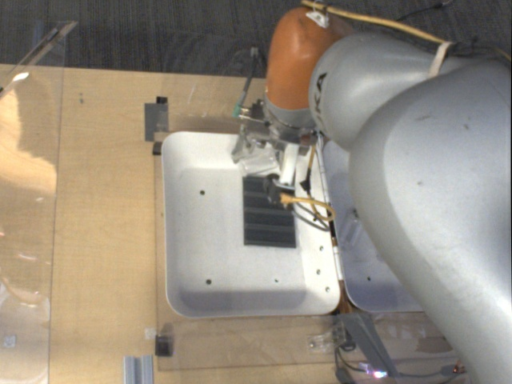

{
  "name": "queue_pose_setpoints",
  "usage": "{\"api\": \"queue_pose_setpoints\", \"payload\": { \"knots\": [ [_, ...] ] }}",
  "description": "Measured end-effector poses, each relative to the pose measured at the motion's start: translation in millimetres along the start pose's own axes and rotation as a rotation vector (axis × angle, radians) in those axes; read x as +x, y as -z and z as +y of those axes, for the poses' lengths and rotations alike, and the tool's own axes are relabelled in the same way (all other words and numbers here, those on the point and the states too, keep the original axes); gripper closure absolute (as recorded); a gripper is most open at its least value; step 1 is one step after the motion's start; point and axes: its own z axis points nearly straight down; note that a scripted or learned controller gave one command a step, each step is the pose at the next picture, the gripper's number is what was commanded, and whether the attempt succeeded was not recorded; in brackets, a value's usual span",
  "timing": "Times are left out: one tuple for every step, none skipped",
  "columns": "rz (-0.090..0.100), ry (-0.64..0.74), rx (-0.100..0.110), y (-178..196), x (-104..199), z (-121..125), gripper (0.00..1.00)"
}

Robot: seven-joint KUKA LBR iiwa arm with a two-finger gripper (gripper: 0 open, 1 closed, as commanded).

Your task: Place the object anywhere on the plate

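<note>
Dark ridged object (268, 212) just below claw (266, 169)

This is a robotics lab or test cell. A big grey industrial arm (416, 158) with an orange band (292, 58) reaches over a pale wooden tabletop (88, 214), with loose cables (384, 24) running along it. Two shallow white bins (232, 294) sit side by side, held in place by small dark brackets (158, 118) fixed to the wood. A clear plastic guard panel (32, 174) stands at the tabletop's left. The floor (160, 14) beyond is dark grey office-type carpet. More wiring (360, 358) lies at the near edge.
</note>
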Motion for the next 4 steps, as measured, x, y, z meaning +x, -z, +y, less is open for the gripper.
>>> {"api": "queue_pose_setpoints", "payload": {
  "knots": [
    [0.001,-0.091,-0.002,51.1,67.9,-13.1,1.0],
    [0.0,0.266,0.001,-29.5,102.5,-29.8,1.0],
    [0.003,0.578,-0.012,-56.5,64.2,-81.4,1.0],
    [-0.002,1.097,-0.02,-55.1,20.2,-121.5,1.0]
  ]
}}
